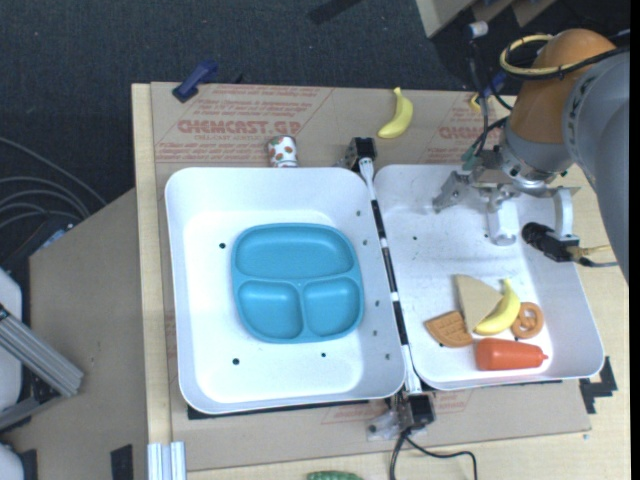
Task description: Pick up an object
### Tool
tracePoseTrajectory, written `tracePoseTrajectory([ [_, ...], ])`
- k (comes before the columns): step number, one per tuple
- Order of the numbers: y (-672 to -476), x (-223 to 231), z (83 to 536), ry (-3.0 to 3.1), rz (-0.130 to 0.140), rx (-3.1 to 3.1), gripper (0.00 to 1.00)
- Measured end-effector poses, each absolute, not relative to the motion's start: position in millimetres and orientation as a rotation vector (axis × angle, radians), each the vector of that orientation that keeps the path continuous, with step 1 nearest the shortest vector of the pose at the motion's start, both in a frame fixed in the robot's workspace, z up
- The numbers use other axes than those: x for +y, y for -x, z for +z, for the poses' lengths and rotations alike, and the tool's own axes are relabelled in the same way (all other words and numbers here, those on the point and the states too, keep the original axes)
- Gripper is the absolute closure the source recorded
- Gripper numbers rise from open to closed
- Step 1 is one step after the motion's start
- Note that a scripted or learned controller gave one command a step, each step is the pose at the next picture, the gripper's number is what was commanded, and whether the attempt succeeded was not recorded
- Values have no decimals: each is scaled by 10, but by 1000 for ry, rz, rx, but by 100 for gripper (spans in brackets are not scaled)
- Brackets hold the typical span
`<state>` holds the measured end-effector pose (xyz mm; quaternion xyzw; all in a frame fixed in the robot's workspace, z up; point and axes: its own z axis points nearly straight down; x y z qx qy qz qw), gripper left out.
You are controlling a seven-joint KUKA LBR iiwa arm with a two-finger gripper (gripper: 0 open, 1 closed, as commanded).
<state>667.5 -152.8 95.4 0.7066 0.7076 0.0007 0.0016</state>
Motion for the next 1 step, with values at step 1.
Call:
tracePoseTrajectory([
  [1, -6664, -1324, 847, -2222, -1, 2224, 0],
])
